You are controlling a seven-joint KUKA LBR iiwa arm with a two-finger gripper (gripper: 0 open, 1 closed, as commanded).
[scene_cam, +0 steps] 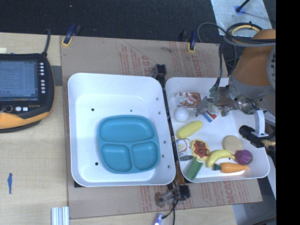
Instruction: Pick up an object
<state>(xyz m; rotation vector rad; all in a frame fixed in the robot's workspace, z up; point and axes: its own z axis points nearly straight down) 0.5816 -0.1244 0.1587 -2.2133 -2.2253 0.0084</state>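
Ideally the gripper (pixel 209 108) drops squarely over one toy, say the corn (pixel 189 129); finger state I cannot tell.

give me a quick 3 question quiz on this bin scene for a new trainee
1. True or false: the blue tray lies in the right bin.
2. Which lies nearest the gripper: (a) banana, (b) white ball, (c) carrot?
3. Fill in: the corn cob lies in the ____ bin.

Key: 1 false, it lies in the left bin. 2 b. 3 right.
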